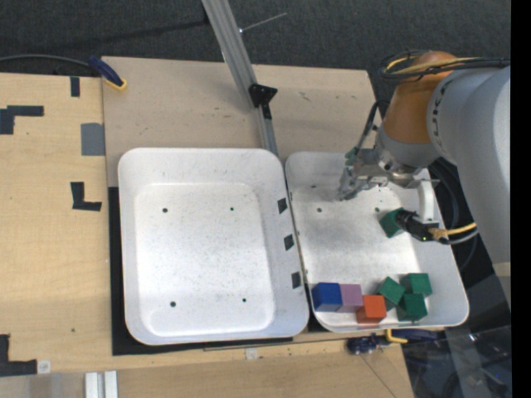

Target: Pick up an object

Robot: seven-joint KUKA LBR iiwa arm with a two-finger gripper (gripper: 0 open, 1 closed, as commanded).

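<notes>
Arm is in over the right bin (332,222), gripper (355,182) low above the bin's upper stretch, nothing visibly between its tips. Cannot tell from this angle whether the pincer is spread or pressed together; the wrist body masks it.

Candidate objects, all placed relative to the right bin:
- lone green block (390,222), mid-right of the bin, close to its right wall, tilted, apart from the others.
- cluster along the bin's bottom edge: blue cube (327,295), pale purple cube (351,296), orange cube (373,308), then three dark green blocks (406,295) packed touching or nearly so.

Left bin (199,239) sits just beside the right bin, sharing the middle rim.

Judgement: the lone green block is the nearest and cleanest target. It has free space on most sides, whereas the cluster leaves little room for a finger between neighbours. To do the grasp well: centre over the block, rotate the wrist so the fingers meet two flat opposite faces, not corners, keep clear of the right wall and the yellow-tipped cable (444,235) beside it, descend fully before closing.
</notes>
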